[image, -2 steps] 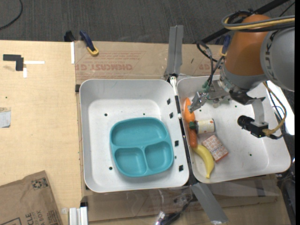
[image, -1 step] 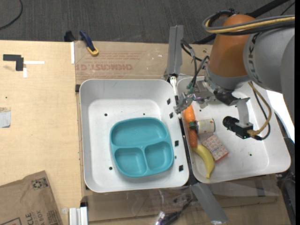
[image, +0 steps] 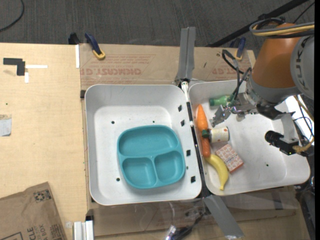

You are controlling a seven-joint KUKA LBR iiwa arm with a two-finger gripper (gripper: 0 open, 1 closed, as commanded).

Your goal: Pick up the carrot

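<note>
Approach step imo: gripper [image: 220, 116] hangs spread and empty just beside the carrot [image: 201, 118]; next it needs to straddle it.

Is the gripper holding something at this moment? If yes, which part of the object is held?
Nothing is held. The gripper is over the right bin with its jaws open and nothing between them. The carrot lies just to its left, by the bin's left wall.

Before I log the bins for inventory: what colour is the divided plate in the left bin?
Teal; the divided plate shows best in the camera view.
</note>
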